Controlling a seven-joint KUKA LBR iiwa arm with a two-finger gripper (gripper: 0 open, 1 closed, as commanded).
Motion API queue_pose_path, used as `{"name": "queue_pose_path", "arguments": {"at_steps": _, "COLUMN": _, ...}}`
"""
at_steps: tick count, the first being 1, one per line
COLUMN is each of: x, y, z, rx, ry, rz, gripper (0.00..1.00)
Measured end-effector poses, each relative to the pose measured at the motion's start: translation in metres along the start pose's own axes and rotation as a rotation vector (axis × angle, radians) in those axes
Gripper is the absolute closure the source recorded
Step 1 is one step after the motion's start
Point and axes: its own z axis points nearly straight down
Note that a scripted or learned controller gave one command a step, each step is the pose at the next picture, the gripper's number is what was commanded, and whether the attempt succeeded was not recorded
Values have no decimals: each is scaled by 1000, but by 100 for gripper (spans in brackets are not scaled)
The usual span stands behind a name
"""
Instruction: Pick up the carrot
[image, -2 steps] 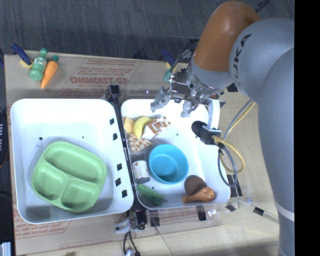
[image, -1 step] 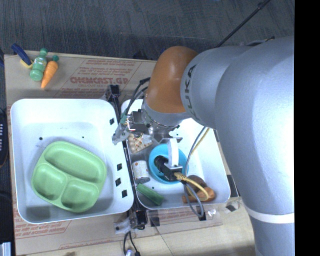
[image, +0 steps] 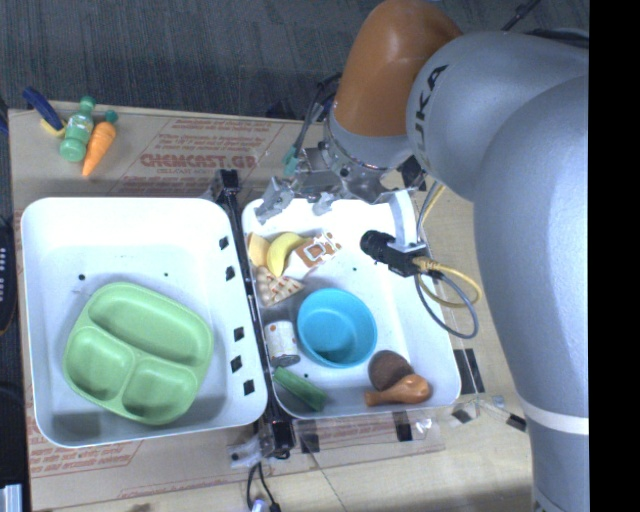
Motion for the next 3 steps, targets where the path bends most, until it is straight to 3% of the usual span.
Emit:
{"name": "queue_pose_path", "arguments": {"at_steps": 1, "x": 10, "y": 31, "z": 72, "rx": 13, "ry": 2, "rz": 29, "gripper": 0}}
{"name": "queue_pose_path", "arguments": {"at_steps": 2, "x": 10, "y": 33, "z": 58, "rx": 10, "ry": 1, "rz": 21, "gripper": 100}}
{"name": "queue_pose_path", "arguments": {"at_steps": 3, "x": 104, "y": -16, "z": 59, "rx": 8, "ry": 4, "rz": 183, "gripper": 100}}
